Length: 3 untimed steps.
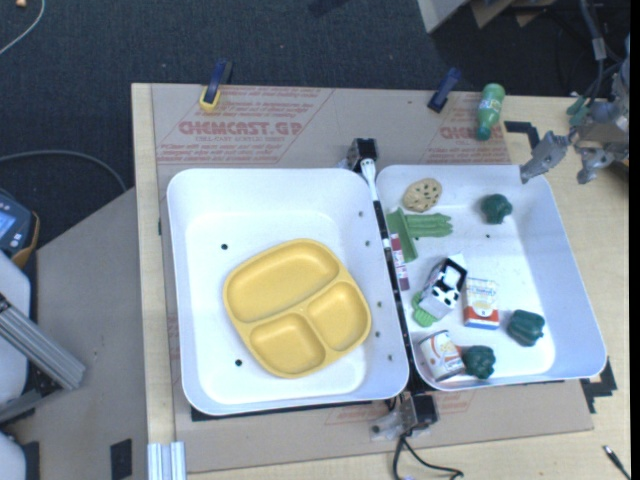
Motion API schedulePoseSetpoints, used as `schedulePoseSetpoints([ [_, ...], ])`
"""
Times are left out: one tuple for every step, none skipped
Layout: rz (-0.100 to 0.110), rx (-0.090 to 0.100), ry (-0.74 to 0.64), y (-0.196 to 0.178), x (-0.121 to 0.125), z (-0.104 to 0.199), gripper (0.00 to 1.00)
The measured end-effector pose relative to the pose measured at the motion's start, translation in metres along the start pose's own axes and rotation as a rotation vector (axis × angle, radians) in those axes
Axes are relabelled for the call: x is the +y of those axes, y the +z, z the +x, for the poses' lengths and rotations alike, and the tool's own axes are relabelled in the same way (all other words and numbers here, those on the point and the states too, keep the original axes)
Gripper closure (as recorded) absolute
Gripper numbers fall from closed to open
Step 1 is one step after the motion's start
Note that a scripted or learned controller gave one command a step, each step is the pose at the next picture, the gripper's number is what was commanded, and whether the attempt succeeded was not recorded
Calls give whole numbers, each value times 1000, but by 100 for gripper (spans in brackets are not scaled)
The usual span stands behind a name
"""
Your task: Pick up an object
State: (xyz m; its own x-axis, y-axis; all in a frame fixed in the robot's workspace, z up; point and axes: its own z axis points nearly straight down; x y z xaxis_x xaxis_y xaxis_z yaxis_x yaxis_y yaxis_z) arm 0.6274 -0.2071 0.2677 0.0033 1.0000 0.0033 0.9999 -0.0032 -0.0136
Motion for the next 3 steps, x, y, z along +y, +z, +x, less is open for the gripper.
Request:
schedulePoseSetpoints([
  [-13,-3,-3,-8,2,1,0],
  [-8,-2,-3,35,-1,-2,0],
  [-8,-1,-4,87,5,7,0],
])
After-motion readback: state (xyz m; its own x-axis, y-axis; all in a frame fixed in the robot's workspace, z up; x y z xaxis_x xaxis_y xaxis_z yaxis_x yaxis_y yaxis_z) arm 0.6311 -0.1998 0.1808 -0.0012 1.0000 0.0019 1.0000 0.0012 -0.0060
